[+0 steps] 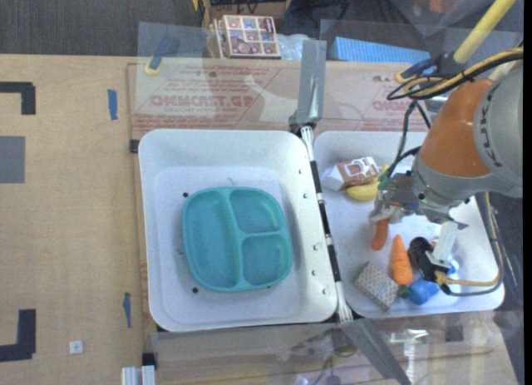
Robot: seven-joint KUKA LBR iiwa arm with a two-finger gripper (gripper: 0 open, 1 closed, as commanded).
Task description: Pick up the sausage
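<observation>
The sausage (380, 236), a short orange-red piece, lies in the right bin (490, 296) near its middle, pointing roughly up and down the view. My gripper (387, 211) hangs directly over the sausage's upper end, very close to it or touching it. The wrist hides where they meet. The arm comes in from the right, and its orange band sits above the bin's right half.
The right bin also holds a yellow banana (362, 193), a brown-and-white toast piece (357, 172), an orange carrot (401, 261), a blue piece (422, 293) and a grey speckled block (376, 285). A teal divided plate (238, 240) fills the left bin (158, 159).
</observation>
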